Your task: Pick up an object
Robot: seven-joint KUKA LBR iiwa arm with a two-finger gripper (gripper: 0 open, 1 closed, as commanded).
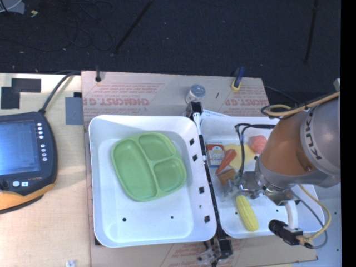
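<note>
The right white bin (229, 228) holds several small objects. A yellow corn cob (247, 213) lies near its front edge. An orange carrot (226, 159) leans across a small red-labelled box (214, 151), with a brown block (225, 176) just below them. A pink rounded piece (257, 143) and a yellow flat piece (240, 156) sit further back. My gripper (243, 185) is low in this bin, between the brown block and the corn cob. The grey and orange arm (295, 149) above hides much of it. Nothing is visibly held.
The left white bin (103, 204) carries a green divided plate (149, 166). A black divider (204, 177) runs between the bins. A teach pendant (22, 154) rests at the far left of the bench. Cables (303, 227) loop beside the arm at the right bin's front corner.
</note>
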